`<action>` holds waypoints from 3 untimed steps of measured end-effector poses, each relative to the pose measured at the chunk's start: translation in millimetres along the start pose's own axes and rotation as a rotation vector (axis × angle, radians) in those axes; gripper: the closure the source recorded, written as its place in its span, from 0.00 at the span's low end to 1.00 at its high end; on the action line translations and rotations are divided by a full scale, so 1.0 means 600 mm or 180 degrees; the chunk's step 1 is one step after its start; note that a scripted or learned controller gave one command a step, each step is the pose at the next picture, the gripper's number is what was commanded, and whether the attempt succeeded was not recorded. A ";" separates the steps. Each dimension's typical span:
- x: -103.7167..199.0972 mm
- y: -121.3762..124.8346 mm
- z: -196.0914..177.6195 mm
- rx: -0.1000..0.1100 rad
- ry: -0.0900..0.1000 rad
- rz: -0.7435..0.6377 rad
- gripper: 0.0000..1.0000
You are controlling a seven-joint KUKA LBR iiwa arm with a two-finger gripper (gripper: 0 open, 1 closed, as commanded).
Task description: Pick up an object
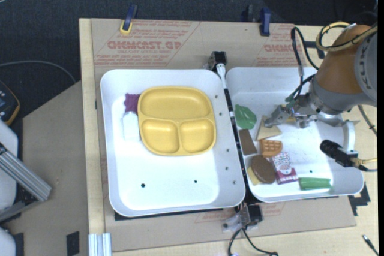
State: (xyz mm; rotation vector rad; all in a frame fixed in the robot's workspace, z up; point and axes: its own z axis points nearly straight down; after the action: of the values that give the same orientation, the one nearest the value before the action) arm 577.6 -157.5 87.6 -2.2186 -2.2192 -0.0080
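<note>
Jaws low over right bin, plywood bench.

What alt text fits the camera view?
A grey arm with an orange band reaches from the right, its hand over the right bin, which holds small items: a green leaf, a waffle, a brown disc and a green block. The left bin holds a yellow divided tray.
</note>
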 end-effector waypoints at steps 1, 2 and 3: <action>-0.001 0.006 -0.027 -0.0045 -0.0014 -0.0002 1.00; -0.010 0.001 -0.103 -0.0016 -0.0029 0.0002 1.00; 0.006 0.007 -0.184 -0.0016 -0.0026 -0.0005 1.00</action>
State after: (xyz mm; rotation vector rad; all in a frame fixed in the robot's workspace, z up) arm 581.8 -154.9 198.2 -2.2234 -2.2277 -0.0044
